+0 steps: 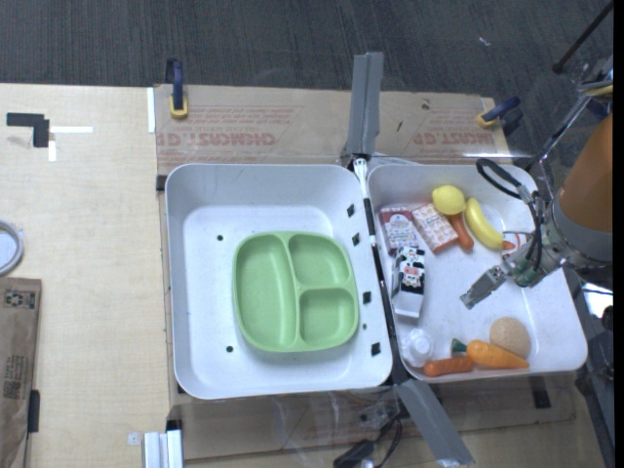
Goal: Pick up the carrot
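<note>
The carrot (495,356) lies at the front edge of the right bin (556,305), orange with a green top pointing left. A beige round roll (510,334) touches it from behind. A smaller orange-red piece (447,367) lies just to its left. My gripper (482,289) hangs over the middle of the right bin, a short way behind and slightly left of the carrot, with nothing visibly in it.
The right bin also holds a lemon (448,199), a banana (483,224), two red packets (417,228), a black-and-white carton (410,277) and a small clear bottle (417,345). A green divided plate (295,291) sits in the left bin (195,261).
</note>
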Available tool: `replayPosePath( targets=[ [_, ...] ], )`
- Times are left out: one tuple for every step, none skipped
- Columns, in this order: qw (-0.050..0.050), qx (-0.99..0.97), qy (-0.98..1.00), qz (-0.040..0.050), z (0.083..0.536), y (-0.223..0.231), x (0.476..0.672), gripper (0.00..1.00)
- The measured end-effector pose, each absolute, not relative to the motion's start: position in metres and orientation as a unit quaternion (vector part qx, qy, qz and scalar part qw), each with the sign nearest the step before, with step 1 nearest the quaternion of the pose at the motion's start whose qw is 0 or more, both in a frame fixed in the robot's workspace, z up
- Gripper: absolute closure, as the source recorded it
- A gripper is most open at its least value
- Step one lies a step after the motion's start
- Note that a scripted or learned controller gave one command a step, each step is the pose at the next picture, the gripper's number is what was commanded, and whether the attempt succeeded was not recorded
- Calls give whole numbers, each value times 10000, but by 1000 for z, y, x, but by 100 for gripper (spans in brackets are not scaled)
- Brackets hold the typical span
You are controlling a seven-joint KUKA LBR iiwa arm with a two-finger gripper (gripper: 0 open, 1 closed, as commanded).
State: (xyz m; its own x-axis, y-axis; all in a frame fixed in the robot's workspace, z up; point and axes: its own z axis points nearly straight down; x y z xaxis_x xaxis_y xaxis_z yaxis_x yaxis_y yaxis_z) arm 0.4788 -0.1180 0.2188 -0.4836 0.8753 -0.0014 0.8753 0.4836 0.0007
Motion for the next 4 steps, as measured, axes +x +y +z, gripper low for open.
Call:
replayPosePath(
  targets=[
    [-5, 3439, 9390, 1, 134, -110, 478, 0],
    [13, 988, 9951, 4, 161, -173, 479, 0],
    [-4, 3115, 9502, 4, 91, -134, 478, 0],
    [19, 1604, 9870, 2, 92, -162, 524, 0]
  ],
)
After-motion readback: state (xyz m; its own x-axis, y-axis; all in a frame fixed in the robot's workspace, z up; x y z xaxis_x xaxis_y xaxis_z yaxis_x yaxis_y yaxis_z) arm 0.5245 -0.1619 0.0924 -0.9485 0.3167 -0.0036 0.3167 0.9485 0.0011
